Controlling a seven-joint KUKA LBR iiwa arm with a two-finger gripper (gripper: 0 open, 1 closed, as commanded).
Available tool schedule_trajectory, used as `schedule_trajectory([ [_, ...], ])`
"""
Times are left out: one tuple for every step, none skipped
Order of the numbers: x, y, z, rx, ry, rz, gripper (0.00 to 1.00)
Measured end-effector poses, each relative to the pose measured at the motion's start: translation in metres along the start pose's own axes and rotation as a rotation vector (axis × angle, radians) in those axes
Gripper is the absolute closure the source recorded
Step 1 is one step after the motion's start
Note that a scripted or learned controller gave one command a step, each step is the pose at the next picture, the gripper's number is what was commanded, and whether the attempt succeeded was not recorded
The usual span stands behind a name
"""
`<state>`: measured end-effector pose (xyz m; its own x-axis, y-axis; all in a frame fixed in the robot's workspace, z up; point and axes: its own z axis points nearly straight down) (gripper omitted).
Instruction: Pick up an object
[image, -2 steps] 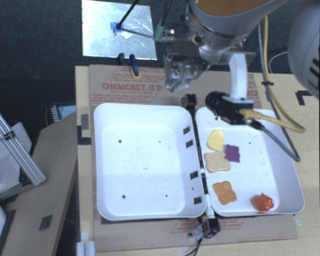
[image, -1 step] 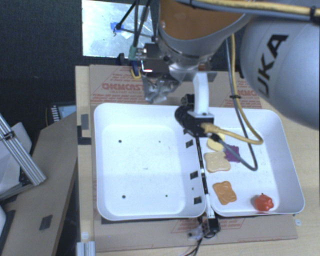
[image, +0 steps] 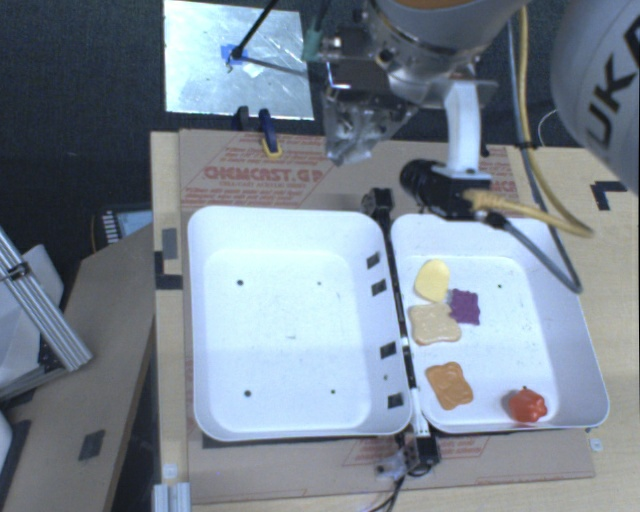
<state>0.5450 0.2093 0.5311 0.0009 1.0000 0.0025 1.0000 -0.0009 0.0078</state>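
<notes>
Nearest the camera, at the right bin's (image: 575, 330) front edge, sit a red tomato-like piece (image: 527, 404) in the front right corner and an orange toast-shaped piece (image: 449, 385) to its left, apart from each other. Farther back lie a tan bread-shaped slice (image: 434, 324), a purple piece (image: 464, 306) just beside it on its right, and a yellow rounded piece (image: 432, 280) behind, touching or nearly touching the tan slice. All five rest on the bin floor. The left bin (image: 280, 330) adjoins the right one along a clipped seam. The gripper (image: 348, 135) hangs above the bench behind the bins, over printed cardboard (image: 250, 172), well apart from every object. Whether it is apart or together cannot be told; nothing is seen in it.
</notes>
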Motion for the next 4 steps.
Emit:
schedule_trajectory([
  [0.002,0.0,-0.008,0.004,0.0,-0.008,1.0],
  [0.002,0.0,-0.019,0.001,0.001,-0.011,1.0],
  [0.026,-0.002,-0.003,0.008,-0.002,-0.007,1.0],
  [0.025,-0.001,-0.015,0.004,0.0,-0.008,1.0],
])
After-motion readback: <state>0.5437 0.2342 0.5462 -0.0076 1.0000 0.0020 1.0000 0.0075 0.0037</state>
